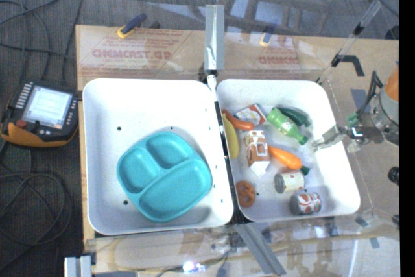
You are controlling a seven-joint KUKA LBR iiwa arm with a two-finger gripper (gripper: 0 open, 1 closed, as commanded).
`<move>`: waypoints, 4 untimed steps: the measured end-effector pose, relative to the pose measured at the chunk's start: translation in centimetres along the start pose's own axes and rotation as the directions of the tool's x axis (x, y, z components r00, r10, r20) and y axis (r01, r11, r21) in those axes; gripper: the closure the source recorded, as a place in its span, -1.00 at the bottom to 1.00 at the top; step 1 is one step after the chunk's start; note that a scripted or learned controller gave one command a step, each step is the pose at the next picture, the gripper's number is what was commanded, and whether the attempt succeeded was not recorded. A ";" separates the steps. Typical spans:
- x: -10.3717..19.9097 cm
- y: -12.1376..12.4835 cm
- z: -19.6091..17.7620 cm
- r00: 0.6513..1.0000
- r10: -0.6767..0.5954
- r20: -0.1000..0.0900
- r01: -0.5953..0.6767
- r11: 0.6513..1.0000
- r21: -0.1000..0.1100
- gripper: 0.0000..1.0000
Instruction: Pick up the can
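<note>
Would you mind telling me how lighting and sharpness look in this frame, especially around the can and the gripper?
Camera view: even, soft light, faint shadows under the teal plate; the right bin looks slightly washed out; the clear panels behind show pale reflections; the can is soft, its label unreadable; the gripper at the right rim is small and blurred.

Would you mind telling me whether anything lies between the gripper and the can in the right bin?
Nothing visible does. The gripper hangs over the right bin's right side; the can lies on its side near the front wall, with bare floor between. The nearest item, a small tin, sits left of that path.
</note>
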State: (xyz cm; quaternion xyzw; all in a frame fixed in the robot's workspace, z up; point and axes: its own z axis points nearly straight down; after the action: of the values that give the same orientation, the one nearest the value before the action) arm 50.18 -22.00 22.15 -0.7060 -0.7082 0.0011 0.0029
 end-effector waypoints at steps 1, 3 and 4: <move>5.8 -1.4 13.4 0.993 0.115 0.002 -0.115 0.993 -0.012 -1.00; 5.7 -1.2 12.6 0.993 0.116 0.004 -0.116 0.993 -0.013 -1.00; 6.2 -1.0 13.2 0.872 0.490 -0.002 -0.490 0.871 -0.027 -1.00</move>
State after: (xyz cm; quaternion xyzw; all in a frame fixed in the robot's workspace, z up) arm 49.08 -15.72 8.98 -0.8624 -0.5061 -0.0060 -0.0087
